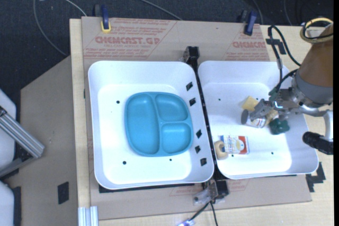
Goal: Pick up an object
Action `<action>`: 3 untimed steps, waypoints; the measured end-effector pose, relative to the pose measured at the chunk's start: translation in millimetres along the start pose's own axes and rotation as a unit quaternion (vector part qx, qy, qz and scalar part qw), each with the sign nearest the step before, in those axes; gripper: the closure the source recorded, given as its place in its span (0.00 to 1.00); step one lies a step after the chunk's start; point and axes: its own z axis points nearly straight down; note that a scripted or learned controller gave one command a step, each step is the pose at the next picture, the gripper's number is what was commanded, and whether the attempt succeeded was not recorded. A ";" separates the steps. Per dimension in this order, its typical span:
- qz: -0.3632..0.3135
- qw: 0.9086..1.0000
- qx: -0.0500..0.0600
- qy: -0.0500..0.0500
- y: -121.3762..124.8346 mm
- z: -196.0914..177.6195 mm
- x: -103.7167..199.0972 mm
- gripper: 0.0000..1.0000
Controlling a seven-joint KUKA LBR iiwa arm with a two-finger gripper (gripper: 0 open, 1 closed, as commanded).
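Note:
The right bin (233, 79) holds several small objects. A yellow piece (249, 102) lies near its middle, and a small whitish can-like item (258, 122) sits just below it. A dark green object (279, 126) rests to the right of that. A white packet with red and blue print (233, 144) lies near the bin's front. My gripper (260, 113) reaches in from the right and hangs low over the yellow piece and the whitish item, partly covering both. Whether it touches either one cannot be told.
The left bin (100, 114) bears a blue divided plate (158, 123) at its centre. A black divider with clips (197, 114) runs between the bins. The grey arm with its orange band (318, 69) stands over the right bin's right rim. Cables cross the floor behind the bench.

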 end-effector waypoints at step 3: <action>-0.002 1.000 -0.008 -0.001 9.1 45.9 -6.7 1.00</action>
